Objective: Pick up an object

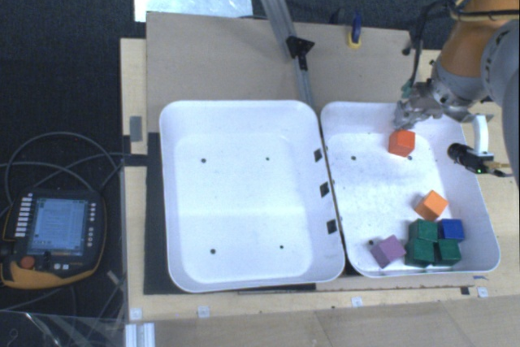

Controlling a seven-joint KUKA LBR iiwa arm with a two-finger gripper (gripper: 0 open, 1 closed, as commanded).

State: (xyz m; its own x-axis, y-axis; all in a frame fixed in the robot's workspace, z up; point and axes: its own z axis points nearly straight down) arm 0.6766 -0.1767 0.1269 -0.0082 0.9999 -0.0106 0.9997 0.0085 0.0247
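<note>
Over the right-hand shallow white bin [467, 199], the hand [409, 116] is hanging just above a small orange-red cube [401, 143], seemingly lining up a grasp; I cannot tell its state, and the cube is looking ungripped.

On your bench [236, 61] two bins sit side by side, and the right bin [357, 175] holds one block [401, 142] near its far wall and a cluster of blocks [426, 238] in its near right corner.

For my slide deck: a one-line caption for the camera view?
Gripper hovers above an orange block in the right bin.
</note>
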